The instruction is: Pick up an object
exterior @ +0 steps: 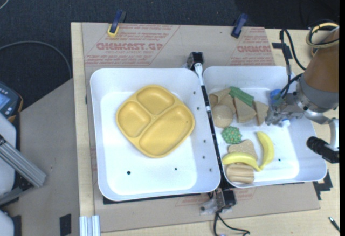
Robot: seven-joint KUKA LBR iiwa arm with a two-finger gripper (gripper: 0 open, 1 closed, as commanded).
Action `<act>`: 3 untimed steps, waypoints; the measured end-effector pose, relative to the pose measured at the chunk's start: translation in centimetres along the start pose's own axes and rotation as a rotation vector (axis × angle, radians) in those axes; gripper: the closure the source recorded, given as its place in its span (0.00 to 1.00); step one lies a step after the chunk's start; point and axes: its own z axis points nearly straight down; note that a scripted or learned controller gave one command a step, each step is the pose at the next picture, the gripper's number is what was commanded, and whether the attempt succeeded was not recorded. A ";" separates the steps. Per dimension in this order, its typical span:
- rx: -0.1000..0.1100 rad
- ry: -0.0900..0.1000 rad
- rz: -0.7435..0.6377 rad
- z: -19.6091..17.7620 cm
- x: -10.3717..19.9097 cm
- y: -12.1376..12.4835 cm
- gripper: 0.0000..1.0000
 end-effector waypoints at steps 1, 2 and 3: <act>-0.001 -0.001 0.000 -4.7 -0.7 -0.5 1.00; -0.002 -0.001 -0.002 -8.0 -0.8 -0.3 1.00; -0.001 0.001 -0.007 -7.0 3.9 3.0 1.00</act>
